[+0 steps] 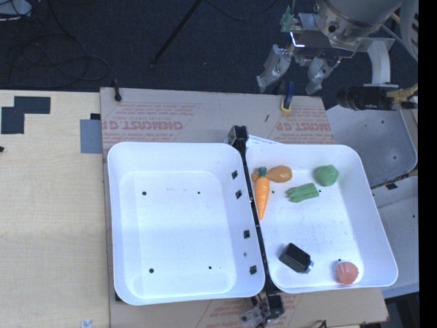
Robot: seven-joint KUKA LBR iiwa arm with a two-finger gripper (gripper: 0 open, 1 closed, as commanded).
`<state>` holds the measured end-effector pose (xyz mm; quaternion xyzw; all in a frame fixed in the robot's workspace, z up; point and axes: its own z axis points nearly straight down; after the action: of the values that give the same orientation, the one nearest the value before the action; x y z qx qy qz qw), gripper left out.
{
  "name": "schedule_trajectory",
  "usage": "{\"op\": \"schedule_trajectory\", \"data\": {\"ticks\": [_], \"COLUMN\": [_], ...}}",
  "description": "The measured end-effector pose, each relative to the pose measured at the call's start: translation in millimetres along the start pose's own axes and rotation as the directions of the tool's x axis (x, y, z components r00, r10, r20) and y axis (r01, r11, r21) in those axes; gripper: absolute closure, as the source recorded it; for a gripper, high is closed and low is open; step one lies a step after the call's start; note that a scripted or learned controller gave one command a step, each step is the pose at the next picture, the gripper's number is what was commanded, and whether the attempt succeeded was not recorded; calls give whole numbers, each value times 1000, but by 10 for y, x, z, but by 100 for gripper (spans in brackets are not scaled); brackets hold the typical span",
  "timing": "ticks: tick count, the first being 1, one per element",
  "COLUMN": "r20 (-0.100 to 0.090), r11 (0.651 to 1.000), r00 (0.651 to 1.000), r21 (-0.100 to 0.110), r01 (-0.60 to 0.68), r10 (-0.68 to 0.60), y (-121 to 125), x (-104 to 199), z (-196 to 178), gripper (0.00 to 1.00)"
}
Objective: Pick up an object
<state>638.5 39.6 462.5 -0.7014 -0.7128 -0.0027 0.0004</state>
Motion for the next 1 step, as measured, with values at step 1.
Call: {"op": "schedule_trajectory", "data": {"ticks": [1], "r20": [-2], "r11": [1000], "r00": [1000], "r21": [-1], "r01": [0], "r10": [0], "y": [-619], "x": [1215], "z": [-802], "gripper": [0]}}
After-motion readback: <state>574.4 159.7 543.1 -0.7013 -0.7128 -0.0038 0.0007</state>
